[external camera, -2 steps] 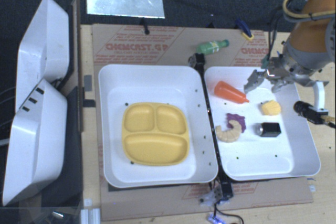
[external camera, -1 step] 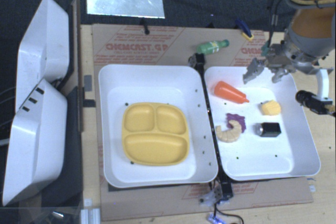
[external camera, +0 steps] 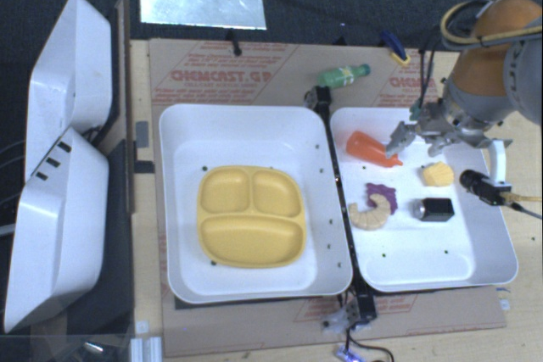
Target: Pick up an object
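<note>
While the yellow three-compartment plastic tray [external camera: 251, 214] fills the left white bin [external camera: 178, 182], the spread-fingered gripper [external camera: 417, 139] hangs beside the orange carrot-shaped toy [external camera: 372, 148] lying tilted in the right white bin's [external camera: 407, 263] upper left

You've got a grey arm [external camera: 517, 72] w/ a rounded orange band [external camera: 501, 21] at 2 o'clock, yellow-black cable looped beside it, grey metal end effector [external camera: 417, 140] below.

Yellow tray [external camera: 251, 214], orange carrot [external camera: 371, 148]
</note>
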{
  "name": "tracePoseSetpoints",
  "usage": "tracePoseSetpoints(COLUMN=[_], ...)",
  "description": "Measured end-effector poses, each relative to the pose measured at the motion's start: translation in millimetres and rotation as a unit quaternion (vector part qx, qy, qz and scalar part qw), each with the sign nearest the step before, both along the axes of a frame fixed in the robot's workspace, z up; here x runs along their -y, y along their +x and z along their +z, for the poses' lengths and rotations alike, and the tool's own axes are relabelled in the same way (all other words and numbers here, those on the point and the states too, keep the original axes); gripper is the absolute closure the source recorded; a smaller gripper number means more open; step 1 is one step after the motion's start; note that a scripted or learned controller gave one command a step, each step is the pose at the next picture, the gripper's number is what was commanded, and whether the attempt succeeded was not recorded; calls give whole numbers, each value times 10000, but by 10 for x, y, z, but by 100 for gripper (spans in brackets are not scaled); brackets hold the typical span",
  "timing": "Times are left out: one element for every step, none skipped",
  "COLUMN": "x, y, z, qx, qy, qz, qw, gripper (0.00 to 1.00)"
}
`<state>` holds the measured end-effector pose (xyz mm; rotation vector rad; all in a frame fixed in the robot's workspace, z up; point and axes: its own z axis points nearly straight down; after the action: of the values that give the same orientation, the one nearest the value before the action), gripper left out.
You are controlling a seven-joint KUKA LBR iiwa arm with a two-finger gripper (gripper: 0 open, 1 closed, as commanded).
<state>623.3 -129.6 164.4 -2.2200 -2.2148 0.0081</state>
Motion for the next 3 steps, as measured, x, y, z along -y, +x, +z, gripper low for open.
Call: tracePoseSetpoints(x=[-43, -384, -362], y=[-16, -430, 410], z=[-838, -804, -844], qx=[14, 32, -38], qy=[1, 3, -2], qz=[12, 19, 10], qw=[10000, 10000, 10000], gripper=[0, 0, 0])
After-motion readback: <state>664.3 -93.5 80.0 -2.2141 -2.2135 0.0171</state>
